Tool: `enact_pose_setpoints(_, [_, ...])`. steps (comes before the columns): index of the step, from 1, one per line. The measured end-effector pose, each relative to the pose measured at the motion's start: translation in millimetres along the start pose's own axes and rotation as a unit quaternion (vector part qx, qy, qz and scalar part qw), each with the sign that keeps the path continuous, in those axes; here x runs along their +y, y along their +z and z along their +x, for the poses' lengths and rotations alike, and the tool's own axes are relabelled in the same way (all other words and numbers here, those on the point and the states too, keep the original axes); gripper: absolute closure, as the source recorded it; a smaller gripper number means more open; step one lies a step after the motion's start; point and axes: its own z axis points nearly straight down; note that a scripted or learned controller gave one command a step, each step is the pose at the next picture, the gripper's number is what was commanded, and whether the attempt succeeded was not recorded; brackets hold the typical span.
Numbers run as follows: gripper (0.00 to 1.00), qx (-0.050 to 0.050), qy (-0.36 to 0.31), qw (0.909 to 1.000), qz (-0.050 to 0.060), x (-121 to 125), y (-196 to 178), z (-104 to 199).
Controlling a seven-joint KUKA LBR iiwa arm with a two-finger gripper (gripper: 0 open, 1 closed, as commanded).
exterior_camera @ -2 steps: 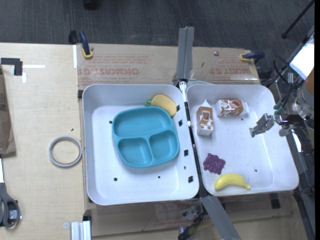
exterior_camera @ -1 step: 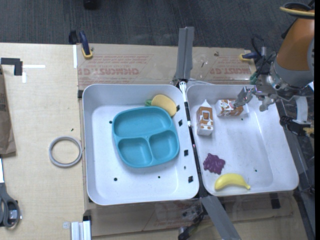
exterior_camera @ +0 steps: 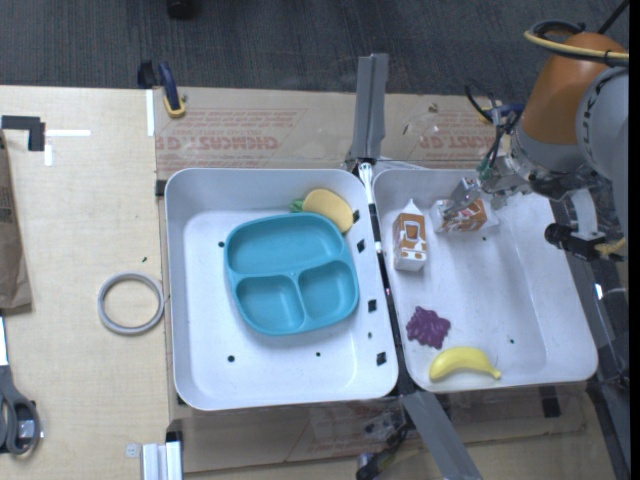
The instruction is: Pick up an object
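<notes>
Fingers (exterior_camera: 466,211) over one carton (exterior_camera: 409,241)

Red mirrored print on cardboard sheet (exterior_camera: 300,128) behind bins; letters not legible.

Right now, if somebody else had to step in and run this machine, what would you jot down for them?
Gripper: low over the far part of the right bin, at a small orange-brown object. Whether it has a grip on it is unclear.
Right bin also holds: a small carton near the divider, a purple grape bunch, a yellow banana at the near edge.
Left bin: a blue divided tray, with a yellow item behind it.
Done: arm has reached an object.
Left: confirm the grip and lift it out.
</notes>
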Motion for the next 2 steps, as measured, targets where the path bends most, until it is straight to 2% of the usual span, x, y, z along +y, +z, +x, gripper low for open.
enact_pose_setpoints(1, [0.00, -0.005, -0.097, 0.9952, -0.006, 6.7, 4.9, 18.3])
enact_pose_setpoints(2, [0.00, -0.006, -0.124, 0.9923, -0.005, 6.6, 5.6, 21.4])
